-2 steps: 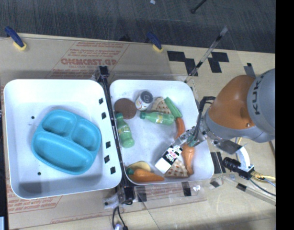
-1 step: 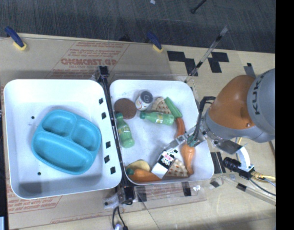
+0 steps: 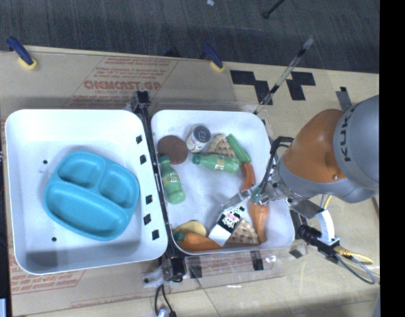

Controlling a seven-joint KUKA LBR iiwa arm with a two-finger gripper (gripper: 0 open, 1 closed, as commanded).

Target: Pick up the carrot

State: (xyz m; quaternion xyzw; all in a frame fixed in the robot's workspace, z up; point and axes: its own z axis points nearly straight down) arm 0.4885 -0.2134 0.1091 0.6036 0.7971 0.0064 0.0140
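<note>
An orange carrot point(image 3: 258, 220) with a green top lies near the right wall of the right bin point(image 3: 274, 149), pointing toward the front edge. My gripper point(image 3: 255, 194) sits right at the carrot's top end, low in the bin. The wrist and orange band point(image 3: 314, 152) hang over the bin's right rim. A second orange, carrot-like piece point(image 3: 248, 174) lies just behind the gripper. A longer orange piece point(image 3: 200, 244) rests along the front wall.
The right bin also holds a black-and-white carton point(image 3: 227, 223), a waffle-patterned wedge point(image 3: 245, 234), two green bottles point(image 3: 171, 181) point(image 3: 216, 163), a brown disc point(image 3: 173, 149), a can point(image 3: 201, 136) and a yellow piece point(image 3: 192, 228). The left bin point(image 3: 31, 131) holds a blue divided tray point(image 3: 90, 193).
</note>
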